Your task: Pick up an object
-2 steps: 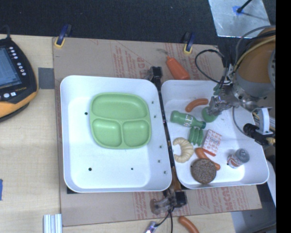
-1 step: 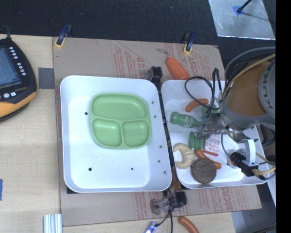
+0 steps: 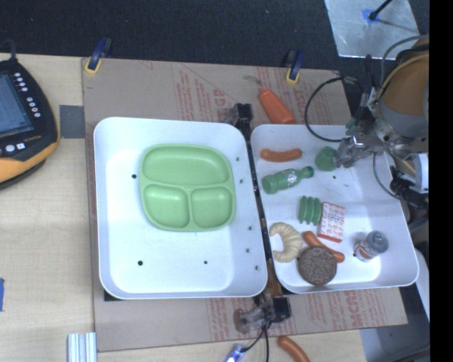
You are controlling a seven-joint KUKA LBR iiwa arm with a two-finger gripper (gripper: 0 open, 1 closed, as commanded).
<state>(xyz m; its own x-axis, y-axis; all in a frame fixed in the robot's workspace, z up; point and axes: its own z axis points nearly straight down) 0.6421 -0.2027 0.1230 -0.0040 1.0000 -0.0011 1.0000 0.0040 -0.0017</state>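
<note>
Cardboard sheeting [image 3: 166, 89] covered the bench, pinned at the far edge by two blue clamps [image 3: 98, 53], presumably to keep it from sliding. On it we noted two white bins: the left bin [image 3: 117, 225] held one green divided plate [image 3: 187, 186], set roughly at its centre; the right bin [image 3: 392, 274] held the loose pickable items. We counted there one sausage [image 3: 281, 154], one green bottle [image 3: 287, 179], one round green piece [image 3: 326, 158], one ribbed green piece [image 3: 310, 210], one small printed box [image 3: 332, 221], one croissant [image 3: 287, 241], one brown patty [image 3: 318, 265], one small can [image 3: 370, 245]. The gripper [image 3: 349, 151] hung over the far right of that bin, just beside the round green piece, likely its target. We could not tell how wide it stood; nothing showed held. One teach pendant [image 3: 11, 123] lay far left.
</note>
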